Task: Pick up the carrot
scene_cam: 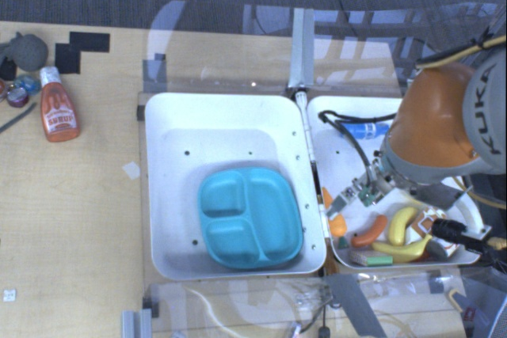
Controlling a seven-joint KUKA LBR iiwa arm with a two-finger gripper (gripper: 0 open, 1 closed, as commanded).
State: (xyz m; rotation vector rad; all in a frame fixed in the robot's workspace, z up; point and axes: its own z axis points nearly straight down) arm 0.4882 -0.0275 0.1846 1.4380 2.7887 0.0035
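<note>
The grey arm's two-finger gripper (358,194) hangs low over the right-hand shallow white bin (348,259), towards the lower right of the frame; how wide it stands I cannot tell from here, and I see nothing held in it. The risk is plain: the slim orange-red carrot (370,232) lies just below and to the right of it, crowded near yellow bananas (401,227) and a round orange piece (338,226) by the bin wall. A descent slightly off could pinch a banana instead, or nudge the carrot away across the bin floor.
</note>
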